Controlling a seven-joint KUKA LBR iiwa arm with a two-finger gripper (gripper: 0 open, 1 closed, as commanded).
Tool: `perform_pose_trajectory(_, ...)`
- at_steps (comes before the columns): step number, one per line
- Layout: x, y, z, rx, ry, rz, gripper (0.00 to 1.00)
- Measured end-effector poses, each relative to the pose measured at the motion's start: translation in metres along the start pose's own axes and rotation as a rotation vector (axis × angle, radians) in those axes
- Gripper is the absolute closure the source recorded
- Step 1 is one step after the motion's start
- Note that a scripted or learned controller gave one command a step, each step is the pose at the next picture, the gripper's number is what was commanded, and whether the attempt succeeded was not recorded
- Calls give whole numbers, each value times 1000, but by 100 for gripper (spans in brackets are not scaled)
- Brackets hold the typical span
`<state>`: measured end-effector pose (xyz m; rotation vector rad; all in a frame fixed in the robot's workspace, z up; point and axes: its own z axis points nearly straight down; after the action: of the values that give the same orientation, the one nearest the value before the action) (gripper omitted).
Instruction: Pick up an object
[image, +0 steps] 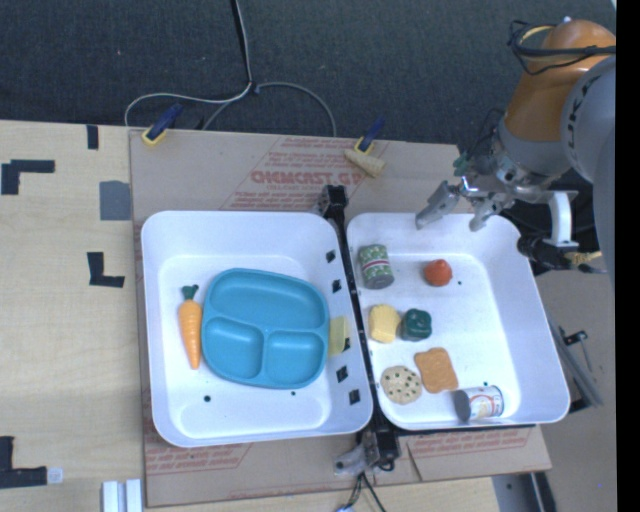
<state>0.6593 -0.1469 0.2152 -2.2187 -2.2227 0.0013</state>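
Objects for the pick — 7 small items — lie loose in the right bin (535, 330), centre right of the frame: a green can (375, 265), red tomato (437, 272), yellow piece (384, 323), green pepper (416, 323), cookie (400, 384), toast slice (436, 369), tipped can (480, 403). Gripper (462, 213) hovers over that bin's upper rim, fingers spread apart, nothing between them — a stance suited to a descent, probably toward the tomato nearest it. Left bin (160, 300) holds a blue tray (264, 340) and, beside it, a carrot (190, 326).
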Motion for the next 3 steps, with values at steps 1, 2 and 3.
perform_pose_trajectory(1, -29, -32, 76, 9, 0, 4, 0)
perform_pose_trajectory(2, -47, 4, 133, -2, -2, 0, 0)
perform_pose_trajectory(3, -47, 5, 117, -8, -7, -2, 100)
